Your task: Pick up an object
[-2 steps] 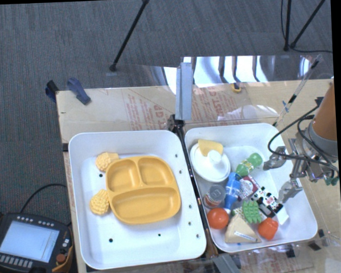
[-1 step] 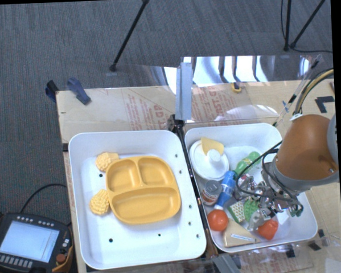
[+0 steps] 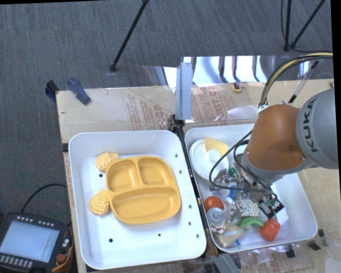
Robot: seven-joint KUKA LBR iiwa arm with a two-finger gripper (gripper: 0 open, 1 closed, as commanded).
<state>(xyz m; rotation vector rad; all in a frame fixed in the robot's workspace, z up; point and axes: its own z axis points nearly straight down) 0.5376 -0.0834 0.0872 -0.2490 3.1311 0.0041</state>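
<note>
Arm low over right bin point(image 3: 309, 223), gripper point(image 3: 248, 198) down among clutter: red tomato point(image 3: 213, 204), green piece point(image 3: 252, 221), red piece point(image 3: 270, 229). Jaws' state: cannot tell. Step judged: reaching to grasp. Next move needs closing on one item, then a straight lift. Yellow divided plate point(image 3: 143, 188) lies in left bin point(image 3: 81, 166).

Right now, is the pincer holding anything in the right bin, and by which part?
Cannot be told. The pincer is down among the clutter in the right bin, its tip hidden by the wrist and cables.
</note>
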